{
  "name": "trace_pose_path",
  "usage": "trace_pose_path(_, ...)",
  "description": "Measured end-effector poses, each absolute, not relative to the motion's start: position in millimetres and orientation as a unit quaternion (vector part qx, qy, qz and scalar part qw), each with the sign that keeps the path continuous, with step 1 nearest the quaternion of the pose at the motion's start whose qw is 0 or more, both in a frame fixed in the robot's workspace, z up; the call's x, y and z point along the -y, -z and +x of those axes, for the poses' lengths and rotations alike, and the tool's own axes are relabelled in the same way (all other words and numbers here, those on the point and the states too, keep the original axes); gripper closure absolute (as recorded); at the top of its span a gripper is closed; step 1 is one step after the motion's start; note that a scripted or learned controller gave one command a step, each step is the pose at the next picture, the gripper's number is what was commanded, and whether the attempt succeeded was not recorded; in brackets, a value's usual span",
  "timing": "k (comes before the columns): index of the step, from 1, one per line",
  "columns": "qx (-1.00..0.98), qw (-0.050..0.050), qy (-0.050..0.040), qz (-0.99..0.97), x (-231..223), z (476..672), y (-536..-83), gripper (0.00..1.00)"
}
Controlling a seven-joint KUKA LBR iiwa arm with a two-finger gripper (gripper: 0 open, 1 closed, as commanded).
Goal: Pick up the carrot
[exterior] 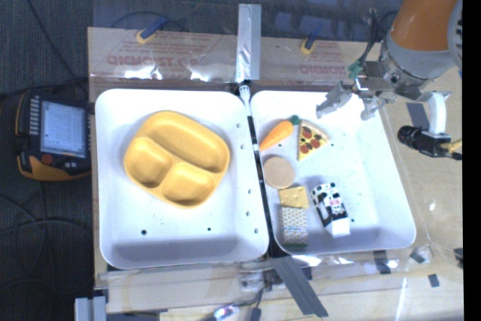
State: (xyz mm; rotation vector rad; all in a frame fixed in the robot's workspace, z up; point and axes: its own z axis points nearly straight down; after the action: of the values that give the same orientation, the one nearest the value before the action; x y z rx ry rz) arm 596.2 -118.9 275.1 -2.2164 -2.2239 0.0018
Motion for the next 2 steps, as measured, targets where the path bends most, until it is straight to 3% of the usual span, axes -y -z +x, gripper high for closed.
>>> trace_pose_path(1,0.745,0.001,-0.0015,-0.667,102.6,625.1,-168.9,0.0)
trace_pose_path(2,0.768,-0.004,0.0015,-0.64,124.4,668.5,-88.9,0.0)
